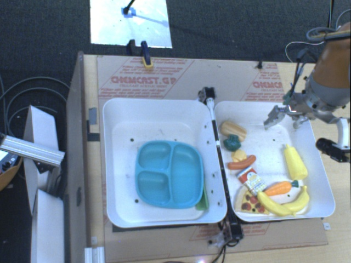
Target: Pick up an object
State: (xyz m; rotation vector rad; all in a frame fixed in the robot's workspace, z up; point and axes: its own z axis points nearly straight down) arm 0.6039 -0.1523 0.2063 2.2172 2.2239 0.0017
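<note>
Tool (282, 115) hovers over right bin's (323, 193) bare far corner, toys nearer.

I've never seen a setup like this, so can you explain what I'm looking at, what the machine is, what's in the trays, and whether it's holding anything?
One camera looks down at a slant on a bench with two white bins. The robot arm reaches in from the right; its gripper hangs over the right bin, with nothing seen between its fingers. That bin holds toy food: a banana, a carrot, a yellow bottle, a sausage and a bread roll. The left bin holds a blue divided tray.
</note>
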